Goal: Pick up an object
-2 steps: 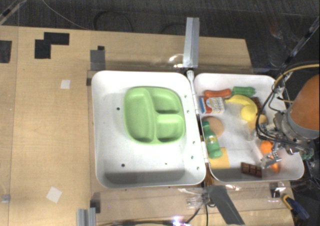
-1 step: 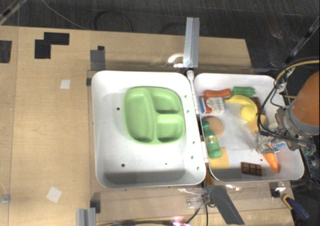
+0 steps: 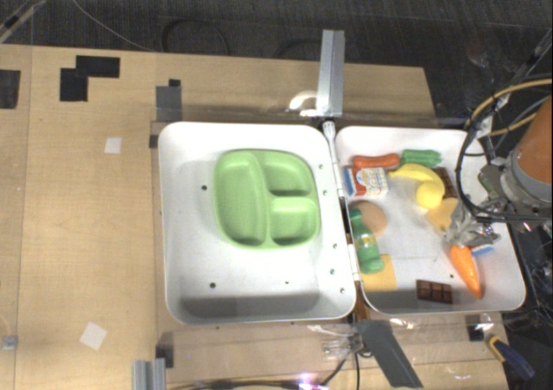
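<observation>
The right bin (image 3: 510, 293) holds several toy foods. An orange carrot (image 3: 467, 270) lies near its right wall. Further in are a yellow banana (image 3: 415, 175), a lemon (image 3: 429, 194) and a yellow piece (image 3: 442, 214). My gripper (image 3: 469, 231) hangs low over the right side of this bin, just above the carrot's upper end and beside the yellow piece. Nothing can be made out in its grasp. The grey arm with its orange band (image 3: 534, 159) comes in from the right edge.
A red sausage (image 3: 375, 161), a green item (image 3: 421, 156), a small carton (image 3: 369, 181), a brown egg shape (image 3: 371, 218), a green bottle (image 3: 366, 250) and a chocolate bar (image 3: 435, 292) share the right bin. The left bin (image 3: 186, 293) holds a green divided plate (image 3: 263, 198).
</observation>
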You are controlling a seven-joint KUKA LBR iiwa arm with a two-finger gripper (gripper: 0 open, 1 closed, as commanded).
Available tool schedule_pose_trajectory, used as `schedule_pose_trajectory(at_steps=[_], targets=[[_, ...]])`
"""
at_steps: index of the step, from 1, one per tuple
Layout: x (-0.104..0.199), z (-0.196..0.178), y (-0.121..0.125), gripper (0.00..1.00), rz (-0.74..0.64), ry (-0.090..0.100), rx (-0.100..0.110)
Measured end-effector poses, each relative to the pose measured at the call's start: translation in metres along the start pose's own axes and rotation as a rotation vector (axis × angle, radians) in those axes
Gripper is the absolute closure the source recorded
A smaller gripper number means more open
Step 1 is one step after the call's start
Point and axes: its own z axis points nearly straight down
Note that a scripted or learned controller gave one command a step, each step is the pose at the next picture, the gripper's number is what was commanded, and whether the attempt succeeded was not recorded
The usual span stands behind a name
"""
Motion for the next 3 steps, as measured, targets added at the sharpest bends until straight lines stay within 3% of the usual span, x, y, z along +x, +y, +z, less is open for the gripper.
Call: schedule_pose_trajectory(at_steps=[1, 2, 3], targets=[[0.0, 0.001, 0.0, 0.0, 0.001, 0.001, -0.001], [0.023, 0.061, 0.011, 0.0, 0.07, -0.004, 0.006], [0.025, 0.061, 0.013, 0.0, -0.159, -0.007, 0.009]])
